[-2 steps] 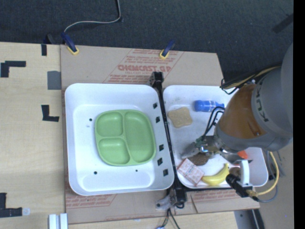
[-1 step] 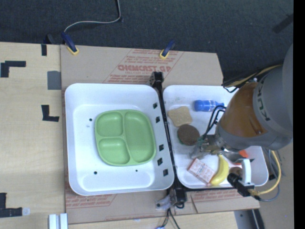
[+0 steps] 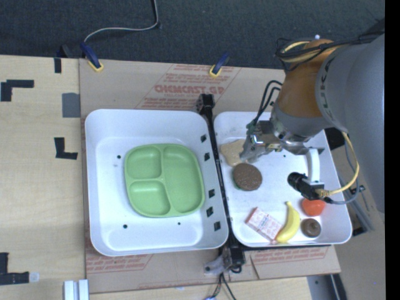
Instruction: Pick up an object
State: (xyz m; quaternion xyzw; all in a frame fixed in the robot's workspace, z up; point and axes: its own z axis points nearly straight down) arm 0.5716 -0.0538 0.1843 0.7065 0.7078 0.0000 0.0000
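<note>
At the bottom of the frame, the right bin (image 3: pixel 337 233) holds a small pink and white packet (image 3: pixel 263 223) with print too small to read, a yellow banana (image 3: pixel 289 222) just right of it, and a brown doughnut-like ring (image 3: pixel 310 228) near the bin's lower right corner. Just above the ring sits a small orange-red tomato-like piece (image 3: pixel 313 207), partly under a black fitting and cable. Nearer the middle of the bin lies a round brown cookie (image 3: pixel 248 177), and touching its upper left a tan wedge that looks like bread (image 3: pixel 232 151).

In the left bin (image 3: pixel 100 167) lies a light green divided plate (image 3: pixel 165 179) with three compartments.

The tool (image 3: pixel 253 144) is low over the upper left part of the right bin, just above the cookie and beside the bread. I cannot tell whether it is open or closed, or whether it grips anything. The grey arm with its orange band fills the upper right.

Farther back, red print on the cardboard surface (image 3: pixel 181 86) reads "CHEMCAST".
</note>
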